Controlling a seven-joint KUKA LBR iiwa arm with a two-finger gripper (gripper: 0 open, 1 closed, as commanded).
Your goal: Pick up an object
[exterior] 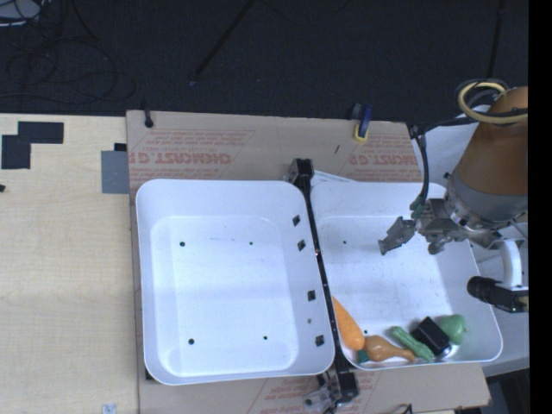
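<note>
Cardboard backs 2 white bins; carrot lies in right one, claw spread apart above.

Light wood surface, left of view. Brown cardboard sheet with red printed lettering, laid under both bins. Left white bin, shallow, small dark dots on floor. Right white bin, touching the left one along a black divider strip. Blue-and-yellow clamp at cardboard's far edge. Black cables on dark floor beyond. Black and grey rectangular markers on surface, far left.
</note>
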